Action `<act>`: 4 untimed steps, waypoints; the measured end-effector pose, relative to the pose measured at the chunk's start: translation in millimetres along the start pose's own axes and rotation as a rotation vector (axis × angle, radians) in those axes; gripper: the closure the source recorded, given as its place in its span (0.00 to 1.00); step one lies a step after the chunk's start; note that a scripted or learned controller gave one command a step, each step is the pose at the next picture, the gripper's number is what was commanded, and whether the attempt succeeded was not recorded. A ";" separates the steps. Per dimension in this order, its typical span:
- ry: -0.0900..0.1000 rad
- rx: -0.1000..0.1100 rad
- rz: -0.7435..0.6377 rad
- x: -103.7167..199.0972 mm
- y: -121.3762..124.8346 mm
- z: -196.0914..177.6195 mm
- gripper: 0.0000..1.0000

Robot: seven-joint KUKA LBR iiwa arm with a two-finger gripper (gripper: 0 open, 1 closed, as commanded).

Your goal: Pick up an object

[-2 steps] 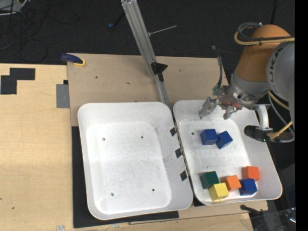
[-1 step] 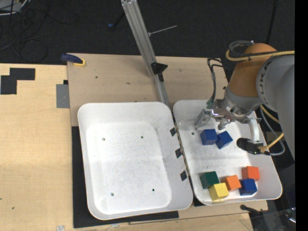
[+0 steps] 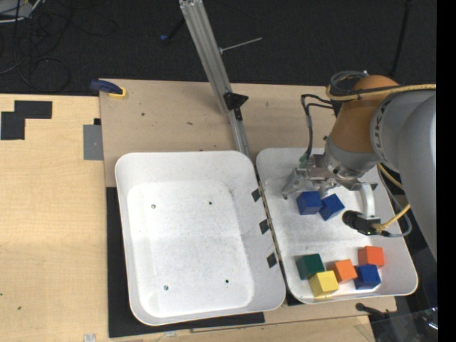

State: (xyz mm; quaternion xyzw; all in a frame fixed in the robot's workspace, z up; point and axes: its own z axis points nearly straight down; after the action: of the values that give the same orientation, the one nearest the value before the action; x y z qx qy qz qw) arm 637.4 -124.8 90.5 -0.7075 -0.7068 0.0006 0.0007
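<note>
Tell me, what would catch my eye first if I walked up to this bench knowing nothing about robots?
Probably the big grey and orange arm reaching in from the right, with its gripper low over two blue cubes in the right bin. Next, the bright cluster of blocks at that bin's near end: green, yellow, orange, red and blue. Beside it lies the larger left bin.

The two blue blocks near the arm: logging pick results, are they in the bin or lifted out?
In the bin. Both blue blocks lie on the right bin's floor, below the gripper.
</note>
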 end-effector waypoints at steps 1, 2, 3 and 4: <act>0.001 0.000 0.005 -1.1 -0.1 -10.6 1.00; -0.001 -0.005 0.006 1.5 -7.2 -69.0 1.00; -0.001 -0.006 0.005 -0.7 -11.5 -131.5 1.00; -0.001 -0.005 -0.003 -2.5 -11.0 -174.7 1.00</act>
State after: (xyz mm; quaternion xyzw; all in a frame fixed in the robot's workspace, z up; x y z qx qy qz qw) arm 626.7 -127.3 265.2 -0.7066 -0.7076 -0.0009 -0.0014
